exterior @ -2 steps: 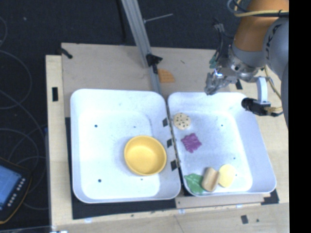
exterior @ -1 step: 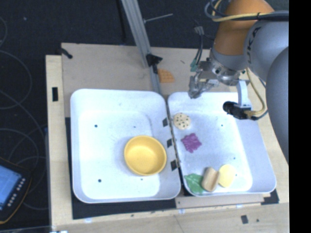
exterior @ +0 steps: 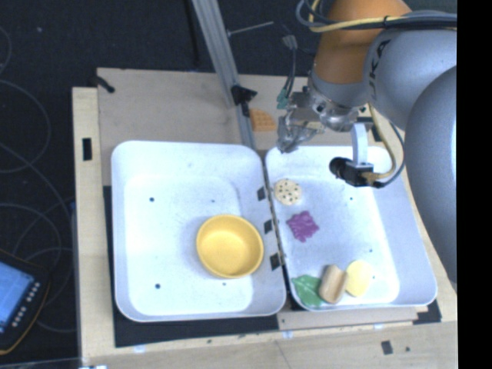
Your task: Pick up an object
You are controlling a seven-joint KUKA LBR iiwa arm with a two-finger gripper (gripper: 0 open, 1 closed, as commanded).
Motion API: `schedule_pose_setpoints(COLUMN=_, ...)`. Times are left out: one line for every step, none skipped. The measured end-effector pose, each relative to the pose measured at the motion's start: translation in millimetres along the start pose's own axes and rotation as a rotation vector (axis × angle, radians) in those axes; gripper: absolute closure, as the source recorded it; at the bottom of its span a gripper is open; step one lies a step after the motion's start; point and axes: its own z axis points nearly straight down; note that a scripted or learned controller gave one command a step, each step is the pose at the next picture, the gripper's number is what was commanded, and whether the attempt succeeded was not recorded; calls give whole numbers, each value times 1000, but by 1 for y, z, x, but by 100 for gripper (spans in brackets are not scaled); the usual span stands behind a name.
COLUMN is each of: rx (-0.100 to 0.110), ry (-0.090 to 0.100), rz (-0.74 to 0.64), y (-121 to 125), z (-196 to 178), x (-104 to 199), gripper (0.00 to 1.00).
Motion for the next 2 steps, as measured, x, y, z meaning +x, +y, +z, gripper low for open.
schedule_pose_setpoints(rx=3, ry=-1, rz=1, y=2, z=8, x=49, gripper=100)
schedule_pose_setpoints(rx=3, ry=-1, rz=1, y=-7, z=15, x=101, gripper=100)
